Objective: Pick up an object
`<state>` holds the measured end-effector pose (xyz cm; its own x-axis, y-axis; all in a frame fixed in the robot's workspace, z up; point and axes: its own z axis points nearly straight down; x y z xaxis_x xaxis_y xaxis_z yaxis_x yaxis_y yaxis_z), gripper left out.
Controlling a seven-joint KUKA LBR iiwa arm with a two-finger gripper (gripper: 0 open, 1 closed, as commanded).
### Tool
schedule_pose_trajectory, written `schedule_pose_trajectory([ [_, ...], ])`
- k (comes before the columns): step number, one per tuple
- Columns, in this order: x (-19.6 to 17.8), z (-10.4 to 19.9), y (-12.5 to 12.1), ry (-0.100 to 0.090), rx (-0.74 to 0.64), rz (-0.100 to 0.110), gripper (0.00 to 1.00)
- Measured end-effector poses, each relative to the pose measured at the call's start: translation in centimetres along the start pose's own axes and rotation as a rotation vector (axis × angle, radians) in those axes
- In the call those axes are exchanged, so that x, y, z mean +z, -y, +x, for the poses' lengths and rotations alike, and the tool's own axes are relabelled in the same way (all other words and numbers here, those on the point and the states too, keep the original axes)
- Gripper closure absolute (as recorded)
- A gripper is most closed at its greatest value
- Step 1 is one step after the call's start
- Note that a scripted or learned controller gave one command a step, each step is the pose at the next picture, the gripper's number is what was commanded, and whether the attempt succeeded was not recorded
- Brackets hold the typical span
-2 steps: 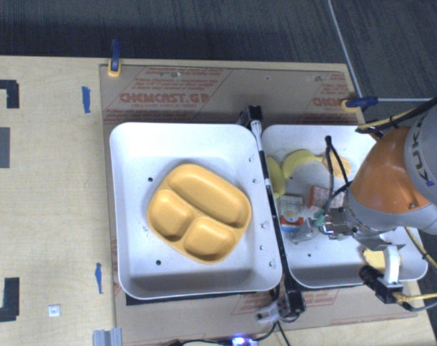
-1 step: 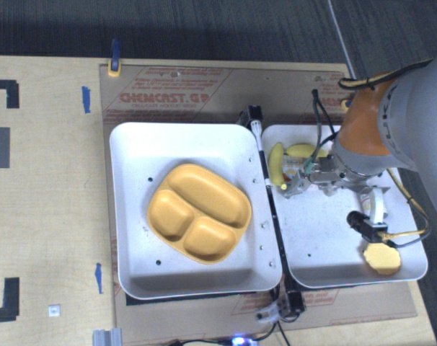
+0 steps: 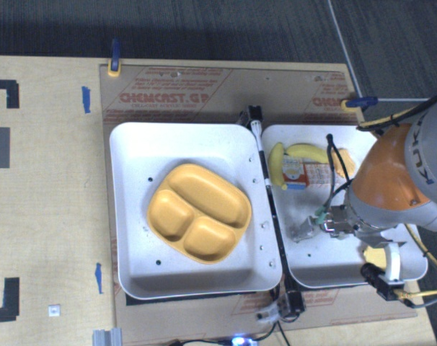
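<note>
In the right bin (image 3: 316,271), a yellow banana (image 3: 306,152) lies along the far wall. A small white, red and blue carton (image 3: 294,172) rests just in front of it, against a tan box (image 3: 321,174). My gripper (image 3: 304,230) is low over the bin's floor near its left side, a little in front of the carton and apart from it. The grey and orange arm (image 3: 389,179) covers the right part of this bin. A yellow item (image 3: 376,255) peeks out under the arm at the front right.
The left bin (image 3: 132,157) holds a large yellow three-compartment tray (image 3: 198,211). A ridge (image 3: 267,193) divides the two bins. Cables (image 3: 336,153) hang off the arm over the banana. Cardboard (image 3: 204,92) lies under both bins.
</note>
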<state>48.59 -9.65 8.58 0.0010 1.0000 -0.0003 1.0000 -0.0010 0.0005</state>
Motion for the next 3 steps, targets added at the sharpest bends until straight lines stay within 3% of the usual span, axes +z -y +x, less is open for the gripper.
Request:
schedule_pose_trajectory([
  [3,-0.03,0.37,0.46,0.002,0.000,-0.006,0.00],
])
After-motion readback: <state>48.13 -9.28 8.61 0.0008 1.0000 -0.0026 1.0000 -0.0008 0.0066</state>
